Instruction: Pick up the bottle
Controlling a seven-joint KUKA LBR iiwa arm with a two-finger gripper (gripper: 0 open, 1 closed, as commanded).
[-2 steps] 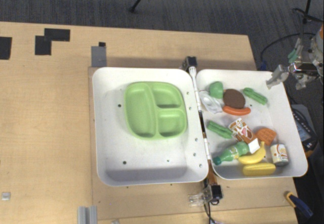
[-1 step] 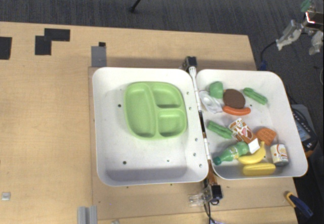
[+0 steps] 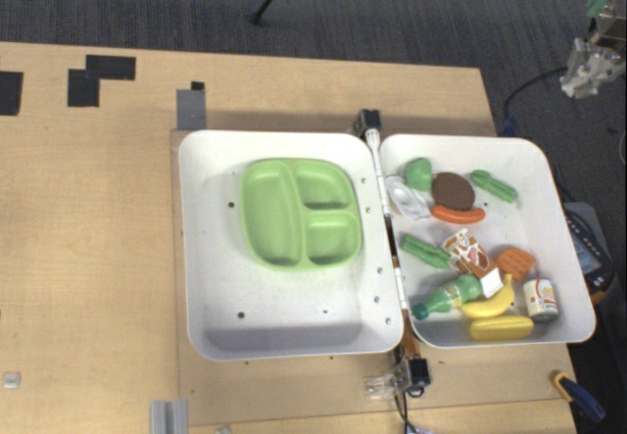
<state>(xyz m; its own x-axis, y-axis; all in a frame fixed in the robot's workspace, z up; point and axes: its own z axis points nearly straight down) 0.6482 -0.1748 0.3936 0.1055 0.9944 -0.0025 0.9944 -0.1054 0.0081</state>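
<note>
Two shallow white bins are seen side by side on a pale wooden worktop [image 3: 88, 256], pictured from above at a slant. The left bin [image 3: 211, 314], at the centre of the frame, is occupied by a green compartment tray [image 3: 299, 214] with one long section on its left and two smaller ones on its right. The right bin [image 3: 563, 226] is crowded with toy groceries. A green bottle [image 3: 443, 298] with a pale label is shown lying on its side near the bin's lower left corner, its cap end pointed toward the wall shared with the left bin, and its label end touching a yellow banana [image 3: 490, 305]. Just below the banana, a second yellow piece [image 3: 501, 327] is set against the bin's lower rim, with a small labelled can [image 3: 540, 298] to the right. A brown round item [image 3: 453, 189] is placed over an orange sausage-shaped piece [image 3: 458, 215] in the upper half, flanked by green vegetables [image 3: 493, 185], while a clear plastic piece [image 3: 403, 198] is tucked beside the dividing wall. The gripper [image 3: 588, 70] is pictured at the upper right edge of the frame, over the dark carpet and well apart from both bins; whether it is open or closed cannot be told at this blur, and nothing is seen in it.
</note>
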